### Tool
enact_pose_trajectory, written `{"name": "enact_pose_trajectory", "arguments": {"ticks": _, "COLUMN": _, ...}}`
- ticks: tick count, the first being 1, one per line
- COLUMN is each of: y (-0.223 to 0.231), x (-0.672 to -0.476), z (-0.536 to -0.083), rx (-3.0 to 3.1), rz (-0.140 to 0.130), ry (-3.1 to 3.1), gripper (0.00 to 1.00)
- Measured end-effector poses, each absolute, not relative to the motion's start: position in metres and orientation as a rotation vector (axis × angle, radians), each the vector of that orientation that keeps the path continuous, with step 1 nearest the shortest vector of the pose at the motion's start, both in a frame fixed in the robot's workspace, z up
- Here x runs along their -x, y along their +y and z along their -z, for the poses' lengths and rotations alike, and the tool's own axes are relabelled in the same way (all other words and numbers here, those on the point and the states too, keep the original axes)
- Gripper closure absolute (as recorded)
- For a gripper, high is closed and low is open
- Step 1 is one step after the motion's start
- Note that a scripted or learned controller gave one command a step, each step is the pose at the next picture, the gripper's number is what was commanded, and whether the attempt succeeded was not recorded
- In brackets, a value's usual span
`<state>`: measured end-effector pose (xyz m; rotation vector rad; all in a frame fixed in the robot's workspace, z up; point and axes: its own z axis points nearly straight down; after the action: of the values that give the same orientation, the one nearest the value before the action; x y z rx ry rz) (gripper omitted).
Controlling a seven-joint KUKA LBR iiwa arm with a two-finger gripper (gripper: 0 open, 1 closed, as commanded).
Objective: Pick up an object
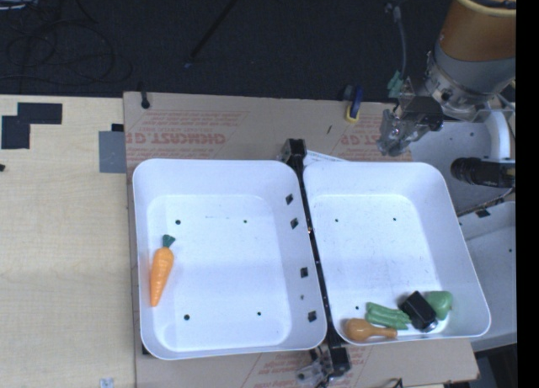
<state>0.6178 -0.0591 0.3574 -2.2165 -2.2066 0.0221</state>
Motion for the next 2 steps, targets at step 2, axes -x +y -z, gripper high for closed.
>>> {"name": "enact_pose_trajectory", "arguments": {"ticks": 2, "y": -0.055, "x": -0.575, "z": -0.486, "rx": 2.22, "rz": 0.008, "ry": -2.231, "gripper": 1.0}}
